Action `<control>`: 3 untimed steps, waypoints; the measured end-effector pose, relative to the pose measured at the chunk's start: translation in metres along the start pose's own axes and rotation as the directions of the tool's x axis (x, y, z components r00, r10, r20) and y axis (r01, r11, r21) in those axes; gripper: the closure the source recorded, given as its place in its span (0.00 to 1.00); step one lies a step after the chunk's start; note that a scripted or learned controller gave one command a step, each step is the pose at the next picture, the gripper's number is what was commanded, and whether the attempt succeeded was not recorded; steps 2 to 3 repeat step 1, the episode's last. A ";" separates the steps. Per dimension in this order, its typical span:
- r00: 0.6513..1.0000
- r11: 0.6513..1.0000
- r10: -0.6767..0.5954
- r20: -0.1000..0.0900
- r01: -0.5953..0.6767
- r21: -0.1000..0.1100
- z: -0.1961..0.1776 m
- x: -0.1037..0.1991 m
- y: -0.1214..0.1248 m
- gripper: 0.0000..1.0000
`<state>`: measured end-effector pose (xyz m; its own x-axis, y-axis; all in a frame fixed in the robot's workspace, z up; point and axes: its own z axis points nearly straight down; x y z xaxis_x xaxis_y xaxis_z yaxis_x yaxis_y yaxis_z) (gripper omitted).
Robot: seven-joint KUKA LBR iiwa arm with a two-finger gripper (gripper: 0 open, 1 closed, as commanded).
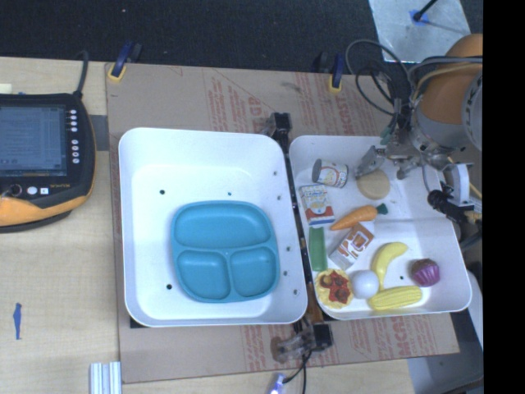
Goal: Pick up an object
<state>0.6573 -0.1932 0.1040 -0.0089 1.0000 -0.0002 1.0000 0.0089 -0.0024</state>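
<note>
The right bin holds toy food: a small can, a tan round cookie, a carrot, a small carton, a green stick, a brown box, a banana, a corn cob, a white egg, a pizza slice and a purple piece. My gripper hangs over the bin's far part, just above the cookie, with its fingers spread and nothing between them.
The left bin holds a blue three-compartment tray. A tablet controller lies at the bench's left. Cables loop behind the right bin by the arm. Clamps sit at the cardboard's far edge.
</note>
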 end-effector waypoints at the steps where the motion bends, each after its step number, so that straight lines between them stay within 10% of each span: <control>1: 1.000 1.000 0.002 0.001 -0.002 0.002 0.013 0.043 -0.047 0.00; 3: 1.000 1.000 0.002 0.001 -0.002 0.002 0.013 0.043 -0.047 0.00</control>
